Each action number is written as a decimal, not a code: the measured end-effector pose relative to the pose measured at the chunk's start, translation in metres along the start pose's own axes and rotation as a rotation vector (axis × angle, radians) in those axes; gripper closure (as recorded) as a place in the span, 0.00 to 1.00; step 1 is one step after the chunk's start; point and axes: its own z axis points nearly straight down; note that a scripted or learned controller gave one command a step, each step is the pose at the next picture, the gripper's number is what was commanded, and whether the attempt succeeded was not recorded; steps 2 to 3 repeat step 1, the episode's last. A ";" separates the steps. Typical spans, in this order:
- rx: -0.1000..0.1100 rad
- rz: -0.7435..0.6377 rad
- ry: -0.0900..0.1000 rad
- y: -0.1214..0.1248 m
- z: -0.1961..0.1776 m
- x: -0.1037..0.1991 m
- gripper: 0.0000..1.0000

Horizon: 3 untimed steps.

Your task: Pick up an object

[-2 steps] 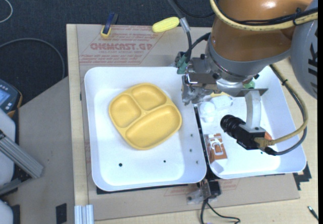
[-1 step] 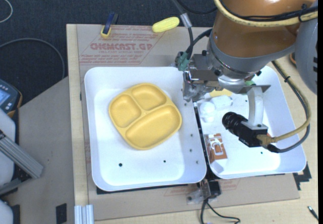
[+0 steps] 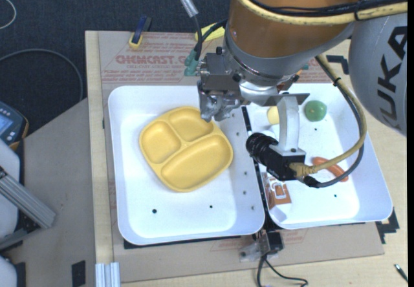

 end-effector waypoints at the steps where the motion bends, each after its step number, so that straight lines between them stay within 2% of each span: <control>1: 0.003 0.006 -0.002 0.000 -0.001 0.009 1.00; 3: 0.003 0.006 -0.002 0.000 -0.001 0.009 1.00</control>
